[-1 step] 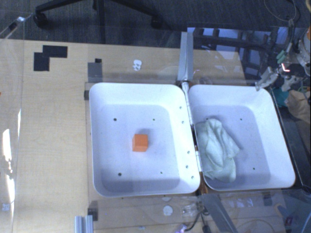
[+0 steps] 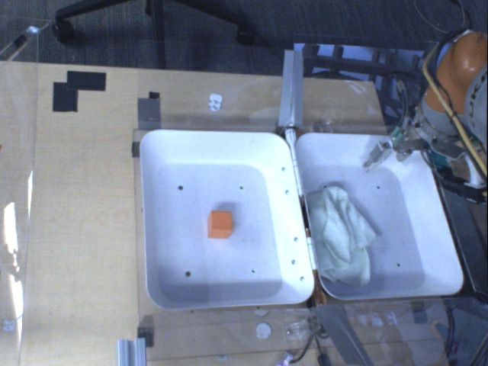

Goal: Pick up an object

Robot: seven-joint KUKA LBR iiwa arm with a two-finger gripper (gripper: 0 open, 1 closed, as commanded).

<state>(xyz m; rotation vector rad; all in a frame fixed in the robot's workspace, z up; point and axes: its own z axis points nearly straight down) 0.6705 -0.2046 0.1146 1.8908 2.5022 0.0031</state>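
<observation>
Gripper (image 2: 379,155) over right bin (image 2: 427,204) far corner, finger state unreadable. Cloth (image 2: 343,235) on that bin's left side, orange cube (image 2: 220,224) in left bin (image 2: 164,204).

On my feed the two bins, the left one (image 2: 164,166) and the right one (image 2: 427,227), are plain white, each dotted with a few small dark spots across the floor. I see an orange cube (image 2: 220,224) in the left bin, bright against the white. The cloth (image 2: 343,235) in the right bin is pale, off-white with a faint greenish cast in its folds. The table (image 2: 76,219) is light wood, with a soft grain and black blocky marks (image 2: 76,88) near its far left. The arm (image 2: 457,75) shows orange over grey, and the tool (image 2: 385,149) is grey metal. The floor (image 2: 229,6) beyond is dark grey-blue carpet.
</observation>
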